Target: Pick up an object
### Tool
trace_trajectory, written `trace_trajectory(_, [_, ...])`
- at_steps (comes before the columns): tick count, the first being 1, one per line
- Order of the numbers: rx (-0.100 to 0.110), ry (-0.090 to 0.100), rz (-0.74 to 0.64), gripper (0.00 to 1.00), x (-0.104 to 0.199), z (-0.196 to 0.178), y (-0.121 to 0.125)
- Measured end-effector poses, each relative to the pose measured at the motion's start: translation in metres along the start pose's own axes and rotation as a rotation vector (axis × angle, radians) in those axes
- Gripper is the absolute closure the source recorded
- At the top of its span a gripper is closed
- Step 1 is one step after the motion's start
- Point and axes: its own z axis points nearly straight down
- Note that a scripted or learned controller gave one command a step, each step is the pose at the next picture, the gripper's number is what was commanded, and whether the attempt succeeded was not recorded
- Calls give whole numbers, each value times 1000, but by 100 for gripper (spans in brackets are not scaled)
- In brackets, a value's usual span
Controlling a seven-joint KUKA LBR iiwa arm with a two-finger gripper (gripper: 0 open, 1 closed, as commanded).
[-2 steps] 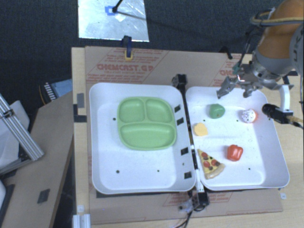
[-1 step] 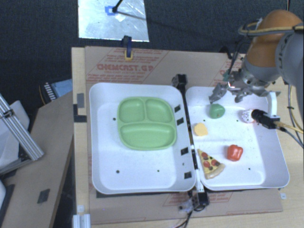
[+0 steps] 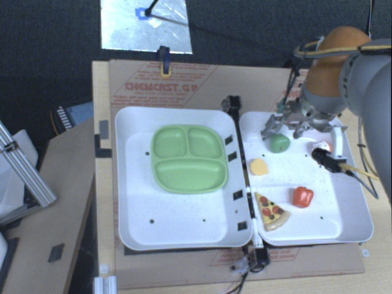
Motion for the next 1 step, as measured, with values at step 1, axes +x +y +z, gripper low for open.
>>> trace_trajectory(1, [0, 0, 1, 0, 1, 52, 0])
